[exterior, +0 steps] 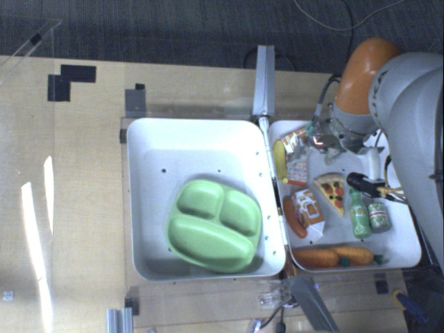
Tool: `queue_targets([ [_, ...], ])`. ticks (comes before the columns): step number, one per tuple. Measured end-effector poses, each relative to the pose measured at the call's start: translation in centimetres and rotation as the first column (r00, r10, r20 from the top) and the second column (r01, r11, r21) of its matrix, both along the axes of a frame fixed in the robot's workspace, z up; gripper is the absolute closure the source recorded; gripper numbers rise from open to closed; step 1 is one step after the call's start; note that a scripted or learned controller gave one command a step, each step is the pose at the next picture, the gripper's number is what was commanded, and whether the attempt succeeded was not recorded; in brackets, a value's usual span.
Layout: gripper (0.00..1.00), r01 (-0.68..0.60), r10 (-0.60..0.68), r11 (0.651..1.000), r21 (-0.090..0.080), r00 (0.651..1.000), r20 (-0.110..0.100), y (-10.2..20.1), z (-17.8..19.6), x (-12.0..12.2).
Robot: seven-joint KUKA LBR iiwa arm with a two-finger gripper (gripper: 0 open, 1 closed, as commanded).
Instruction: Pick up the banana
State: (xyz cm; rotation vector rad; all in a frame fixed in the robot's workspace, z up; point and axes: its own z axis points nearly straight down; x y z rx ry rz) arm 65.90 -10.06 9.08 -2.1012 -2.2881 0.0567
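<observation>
Wooden bench (76,207), two white bins. Banana (279,159) lies at nine o'clock in the right bin (409,255). Hand (326,141) hovers nearby, can't tell its grip; approach step, next it must drop left.

Wooden bench (76,207) bears two white bins (146,186).

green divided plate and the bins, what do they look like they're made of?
Green plate: looks like moulded plastic, matte to satin; uniform colour, rounded compartment edges, soft highlights. Left bin and right bin: probably thin white plastic or coated sheet, smooth with a faint sheen; rounded corners, small holes or fasteners in the left bin's walls. Can't confirm either.
</observation>
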Motion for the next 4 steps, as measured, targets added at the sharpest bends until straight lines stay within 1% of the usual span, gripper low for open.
queue_targets([
  [1,0.0,0.006,-0.006,1.0,-0.003,1.0,0.0,0.1,0.0,0.0],
  [2,1.0,0.007,-0.007,1.0,0.005,1.0,0.028,0.8,1.4,0.6],
  [3,0.0,0.008,-0.008,1.0,0.003,1.0,0.028,0.6,1.4,0.5],
  [4,0.0,-0.01,0.01,1.0,0.0,0.999,0.032,0.6,0.4,0.8],
])
